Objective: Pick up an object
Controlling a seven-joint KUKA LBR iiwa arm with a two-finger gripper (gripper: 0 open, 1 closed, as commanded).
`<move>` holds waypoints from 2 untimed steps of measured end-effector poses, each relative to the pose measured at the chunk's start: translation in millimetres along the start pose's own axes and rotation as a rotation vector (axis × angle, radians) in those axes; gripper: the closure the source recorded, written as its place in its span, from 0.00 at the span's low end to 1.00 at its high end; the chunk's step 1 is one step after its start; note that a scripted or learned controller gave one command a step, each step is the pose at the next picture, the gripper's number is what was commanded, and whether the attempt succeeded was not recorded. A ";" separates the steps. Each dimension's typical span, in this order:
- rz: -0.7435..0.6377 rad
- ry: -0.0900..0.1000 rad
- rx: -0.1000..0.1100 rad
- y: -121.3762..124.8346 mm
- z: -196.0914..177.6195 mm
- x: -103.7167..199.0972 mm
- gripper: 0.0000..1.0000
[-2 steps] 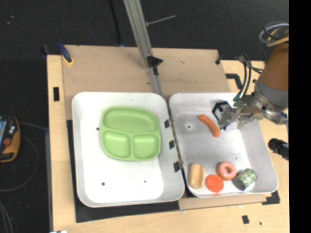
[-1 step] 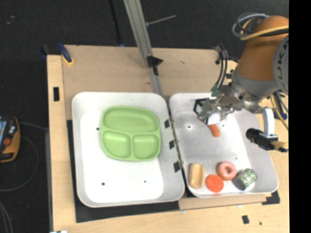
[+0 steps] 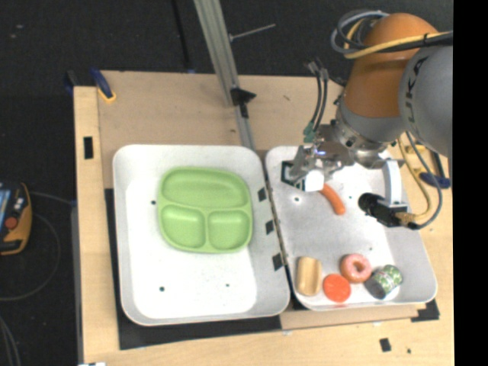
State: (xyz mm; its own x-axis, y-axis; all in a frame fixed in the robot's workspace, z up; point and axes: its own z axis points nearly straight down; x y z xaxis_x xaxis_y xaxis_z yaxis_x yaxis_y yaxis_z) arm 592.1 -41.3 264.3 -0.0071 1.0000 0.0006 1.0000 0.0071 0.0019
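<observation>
Pale wood forms the desk (image 3: pixel 175 105), which carries two white bins: the left bin (image 3: pixel 137 280) holds a green divided plate (image 3: pixel 204 208). Over the right bin (image 3: pixel 412 250), the tool (image 3: pixel 305 175) hangs at the far left corner, its state impossible to tell. An orange carrot (image 3: pixel 332 199) lies just beside it; a donut (image 3: pixel 354 266), tomato (image 3: pixel 336 287) and bread roll (image 3: pixel 307 275) sit along the near edge.
</observation>
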 end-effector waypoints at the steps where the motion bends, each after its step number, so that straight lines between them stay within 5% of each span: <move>1: 0.002 -0.001 0.002 14.3 17.6 46.2 1.00; 2: 0.001 -0.001 0.000 37.7 28.0 86.0 1.00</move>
